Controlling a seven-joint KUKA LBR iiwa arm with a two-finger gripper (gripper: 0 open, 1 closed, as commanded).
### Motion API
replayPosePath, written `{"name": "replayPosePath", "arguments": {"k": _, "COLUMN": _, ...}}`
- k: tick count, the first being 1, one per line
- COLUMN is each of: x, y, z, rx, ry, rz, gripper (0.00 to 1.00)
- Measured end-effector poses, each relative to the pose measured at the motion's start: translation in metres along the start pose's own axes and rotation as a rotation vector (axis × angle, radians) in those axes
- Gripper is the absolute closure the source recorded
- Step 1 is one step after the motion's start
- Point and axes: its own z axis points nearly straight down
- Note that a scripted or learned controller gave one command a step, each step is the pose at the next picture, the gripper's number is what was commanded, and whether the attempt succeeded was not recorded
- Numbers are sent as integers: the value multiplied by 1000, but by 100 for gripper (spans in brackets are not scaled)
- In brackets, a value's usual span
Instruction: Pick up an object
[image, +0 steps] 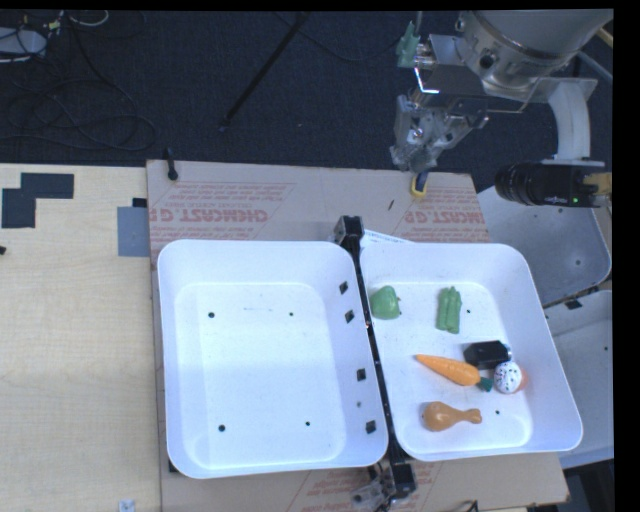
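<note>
So, my gripper (420, 170) upper right of frame | grip state: can't tell | cardboard (250, 205) print reads mirrored, illegible | carrot (448, 369) lower right

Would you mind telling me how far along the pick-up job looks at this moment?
Nothing looks done yet. The hand hangs high above the bench, beyond the far edge of the right bin, with nothing visibly between its fingers. The carrot, green pepper, green vegetable, drumstick, black item and white ball all lie in that bin. Left: descend over one, grasp and lift.
</note>
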Motion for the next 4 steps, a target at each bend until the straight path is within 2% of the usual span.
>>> {"name": "replayPosePath", "arguments": {"k": 1, "x": 63, "y": 51, "z": 19, "rx": 16, "ry": -5, "rz": 6, "gripper": 100}}
{"name": "replayPosePath", "arguments": {"k": 2, "x": 108, "y": 79, "z": 12, "rx": 17, "ry": -5, "rz": 7, "gripper": 100}}
{"name": "replayPosePath", "arguments": {"k": 3, "x": 142, "y": 77, "z": 89, "rx": 26, "ry": -8, "rz": 7, "gripper": 100}}
{"name": "replayPosePath", "arguments": {"k": 4, "x": 140, "y": 75, "z": 178, "rx": 28, "ry": -10, "rz": 10, "gripper": 100}}
